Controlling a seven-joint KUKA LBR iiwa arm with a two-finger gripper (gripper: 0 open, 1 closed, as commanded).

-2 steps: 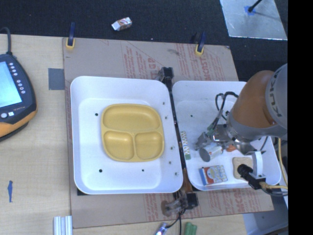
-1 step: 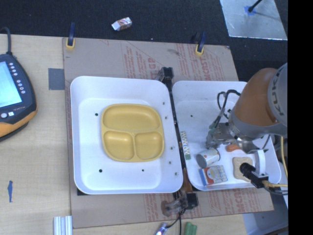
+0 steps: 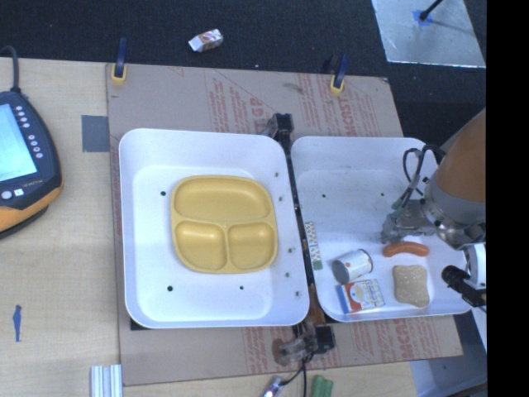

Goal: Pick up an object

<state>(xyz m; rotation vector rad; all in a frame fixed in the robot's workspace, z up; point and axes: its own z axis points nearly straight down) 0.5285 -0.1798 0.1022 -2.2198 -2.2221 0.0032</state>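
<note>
In the right bin (image 3: 347, 160) lie an orange sausage-shaped piece (image 3: 406, 249), a small silver can on its side (image 3: 353, 265), a flat carton with a red and blue label (image 3: 361, 295) and a tan slice of bread (image 3: 411, 285). The arm enters from the right edge. My gripper (image 3: 402, 222) hangs low over the right part of that bin, just above the sausage piece. Nothing shows between its fingers from this angle.
The left bin (image 3: 140, 296) holds a yellow three-compartment plate (image 3: 224, 222). A teach pendant (image 3: 23, 160) lies on the bench at far left. Clamps (image 3: 119, 71) pin the cardboard sheet at its far edge. A crumpled wrapper (image 3: 206, 40) lies on the dark floor beyond.
</note>
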